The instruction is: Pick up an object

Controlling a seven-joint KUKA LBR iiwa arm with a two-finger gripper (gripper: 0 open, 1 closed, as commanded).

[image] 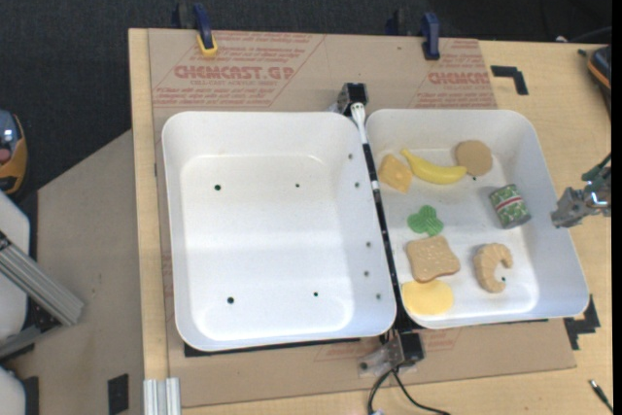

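Note:
The right bin (540, 259) holds several toy foods. A yellow cheese wedge (395, 173), a banana (434, 171) and a round tan cookie (473, 156) lie along its far side. A green-and-white can (507, 205) lies near the right wall. A green leafy piece (425, 222), a toast slice (431, 258), a curled tan pastry (493, 266) and a yellow disc (428, 297) sit toward the front. My gripper (581, 202) pokes in at the view's right edge, over the bin's right rim, just right of the can and apart from it.
The left bin (262, 238) sits beside the right one, with a black hinge strip (372, 199) between them. Both rest on a cardboard sheet (243, 68) held by blue and yellow clamps (203, 27) at the back edge.

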